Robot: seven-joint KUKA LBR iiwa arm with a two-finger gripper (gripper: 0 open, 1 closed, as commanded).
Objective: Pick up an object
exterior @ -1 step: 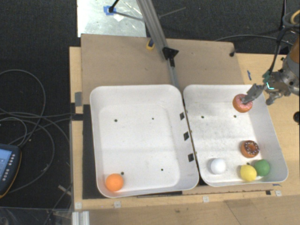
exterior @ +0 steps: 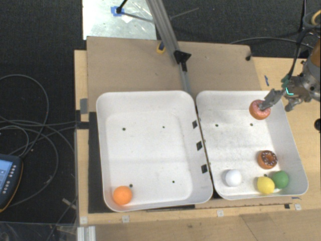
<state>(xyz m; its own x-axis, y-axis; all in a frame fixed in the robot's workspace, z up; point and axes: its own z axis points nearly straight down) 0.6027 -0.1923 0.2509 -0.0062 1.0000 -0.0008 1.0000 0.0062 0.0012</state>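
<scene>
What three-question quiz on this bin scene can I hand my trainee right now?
1. True or false: the orange ball lies in the left bin.
2. Which is nearest the end effector? A) white ball B) pink doughnut C) green ball
3. How many objects lie in the right bin?

Key: 1 true; 2 B; 3 five, counting the chocolate doughnut and yellow ball.

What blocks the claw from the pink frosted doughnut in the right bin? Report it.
Nothing visible does. The claw sits right at the upper right edge of the pink frosted doughnut, with one finger reaching it. The chocolate sprinkled doughnut lies well apart, nearer the bin's front.
</scene>
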